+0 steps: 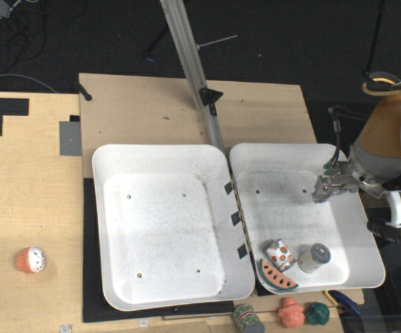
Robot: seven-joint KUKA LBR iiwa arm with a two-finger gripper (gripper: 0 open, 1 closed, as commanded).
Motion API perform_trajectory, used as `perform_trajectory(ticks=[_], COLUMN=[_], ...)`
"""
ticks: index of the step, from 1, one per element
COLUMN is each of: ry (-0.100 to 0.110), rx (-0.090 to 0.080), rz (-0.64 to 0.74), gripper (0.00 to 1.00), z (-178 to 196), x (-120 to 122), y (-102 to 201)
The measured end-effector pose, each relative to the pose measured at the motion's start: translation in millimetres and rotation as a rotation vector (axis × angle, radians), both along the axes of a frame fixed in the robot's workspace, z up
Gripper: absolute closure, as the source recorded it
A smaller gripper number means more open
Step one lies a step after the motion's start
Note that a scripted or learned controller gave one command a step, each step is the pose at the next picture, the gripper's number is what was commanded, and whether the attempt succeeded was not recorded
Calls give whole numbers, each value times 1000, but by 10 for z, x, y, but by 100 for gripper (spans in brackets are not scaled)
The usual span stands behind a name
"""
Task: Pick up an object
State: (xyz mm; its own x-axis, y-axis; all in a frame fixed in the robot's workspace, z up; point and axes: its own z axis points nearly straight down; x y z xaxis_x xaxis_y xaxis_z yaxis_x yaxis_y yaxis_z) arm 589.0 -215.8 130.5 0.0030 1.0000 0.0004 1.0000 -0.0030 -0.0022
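The right bin (346, 217) holds three small objects near its front edge: a red and white patterned box (279, 253), a grey cylinder (314, 257) beside it, and a watermelon slice toy (278, 275) lying against the front rim. My gripper (323, 189) hangs over the right bin's middle right part, well behind these objects and apart from them. Nothing shows in its grasp. The grey arm with its orange band (384, 134) comes in from the right.
The left bin (160, 227) lies beside the right one, with black clips (235, 217) along their shared edge. A red and white ball (30, 260) rests on the bench at far left. A green can (245, 318), a pink toy (291, 313) and a green toy (318, 313) lie in front of the right bin. A metal rail (190, 61) slants in behind the bins.
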Motion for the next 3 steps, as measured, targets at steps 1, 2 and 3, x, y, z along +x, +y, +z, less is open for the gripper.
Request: perform_trajectory(ticks=[1, 2, 3], ry=[-5, -8, -4], rx=[-1, -2, -1], rz=[0, 4, 4], gripper=[100, 100, 100], z=[427, 1063, 1389], x=[-19, 21, 26], y=[-10, -21, -29])
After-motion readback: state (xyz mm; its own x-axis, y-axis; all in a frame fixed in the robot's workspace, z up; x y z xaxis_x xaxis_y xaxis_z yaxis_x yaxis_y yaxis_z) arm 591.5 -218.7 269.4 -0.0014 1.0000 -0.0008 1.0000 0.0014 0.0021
